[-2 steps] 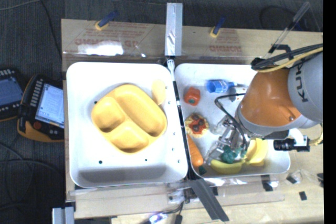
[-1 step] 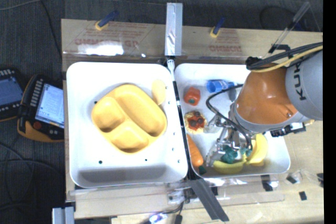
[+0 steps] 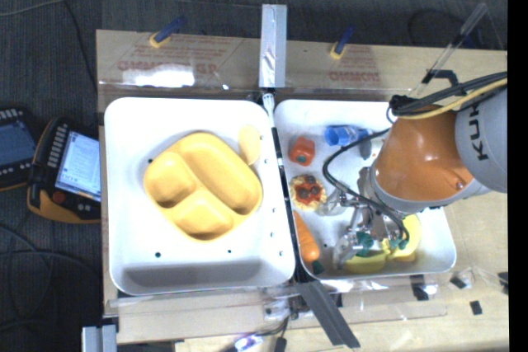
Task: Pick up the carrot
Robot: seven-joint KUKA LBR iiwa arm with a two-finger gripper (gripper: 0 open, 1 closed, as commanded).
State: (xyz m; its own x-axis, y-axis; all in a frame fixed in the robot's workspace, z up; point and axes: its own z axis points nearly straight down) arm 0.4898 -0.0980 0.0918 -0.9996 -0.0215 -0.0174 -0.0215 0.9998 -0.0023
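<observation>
The carrot [image 3: 307, 241] is a small orange cone lying along the left wall of the right bin [image 3: 437, 253], near its front corner. My gripper [image 3: 363, 240] hangs low in the front of that bin, a short way right of the carrot and apart from it. It sits over the left end of a yellow object [image 3: 398, 254]. The orange band of the arm [image 3: 421, 161] covers the middle and right of the bin.
In the right bin a red-orange pepper [image 3: 302, 150] and a blue item [image 3: 343, 133] lie at the back, with a round pizza-like toy [image 3: 309, 190] just behind the carrot. The left bin [image 3: 124, 260] holds a yellow divided plate [image 3: 202, 184] and a pale piece [image 3: 248, 143].
</observation>
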